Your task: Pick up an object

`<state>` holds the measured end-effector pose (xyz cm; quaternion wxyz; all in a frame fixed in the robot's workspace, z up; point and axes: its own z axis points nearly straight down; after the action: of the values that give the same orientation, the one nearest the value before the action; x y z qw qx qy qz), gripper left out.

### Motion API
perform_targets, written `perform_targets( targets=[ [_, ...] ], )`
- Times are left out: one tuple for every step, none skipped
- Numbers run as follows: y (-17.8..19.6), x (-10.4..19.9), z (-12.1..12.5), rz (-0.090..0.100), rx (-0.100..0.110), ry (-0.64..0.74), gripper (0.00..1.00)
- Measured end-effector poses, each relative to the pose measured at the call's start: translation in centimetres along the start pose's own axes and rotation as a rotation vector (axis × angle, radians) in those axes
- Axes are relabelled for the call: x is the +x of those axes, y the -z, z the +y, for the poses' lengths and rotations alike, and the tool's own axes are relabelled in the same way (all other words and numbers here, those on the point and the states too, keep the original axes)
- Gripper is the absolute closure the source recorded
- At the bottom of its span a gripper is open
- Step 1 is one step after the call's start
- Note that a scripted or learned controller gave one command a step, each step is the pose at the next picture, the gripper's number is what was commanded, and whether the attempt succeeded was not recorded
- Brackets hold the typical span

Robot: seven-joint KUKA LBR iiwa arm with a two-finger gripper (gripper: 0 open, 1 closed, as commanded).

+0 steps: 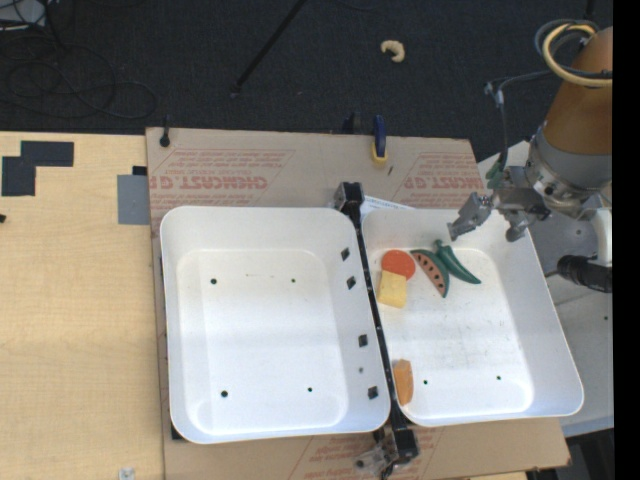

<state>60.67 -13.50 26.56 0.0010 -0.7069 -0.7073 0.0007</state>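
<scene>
Right now I see my grey two-finger gripper (492, 214) hanging over the far right corner of the right shallow white bin (540, 368), its fingers spread apart with nothing between them. Below and to its left, well apart from the fingertips, lies a dark green curved pepper-like toy (458, 265), touching a brown seeded slice with a green rind (431, 271). Just left of those sits a round red-orange piece (399, 263), and against its near side a pale yellow block (393, 290). Nearer to me, hard against the bin's left wall, rests a small orange oblong piece (402, 379). The left shallow white bin (180, 318) stands beside it, both on a brown cardboard sheet (260, 173).
</scene>
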Motion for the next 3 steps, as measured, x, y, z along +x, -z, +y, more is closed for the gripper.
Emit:
perform_targets(
  targets=[
    [-16.5, -6.7, -3.6, 0.002, 0.011, -0.005, 0.0],
    [-17.8, -7.1, 2.9, -0.001, -0.005, 0.001, 0.0],
    [-16.8, -7.2, 2.6, 0.0, 0.0, -0.003, 1.0]
  ],
)
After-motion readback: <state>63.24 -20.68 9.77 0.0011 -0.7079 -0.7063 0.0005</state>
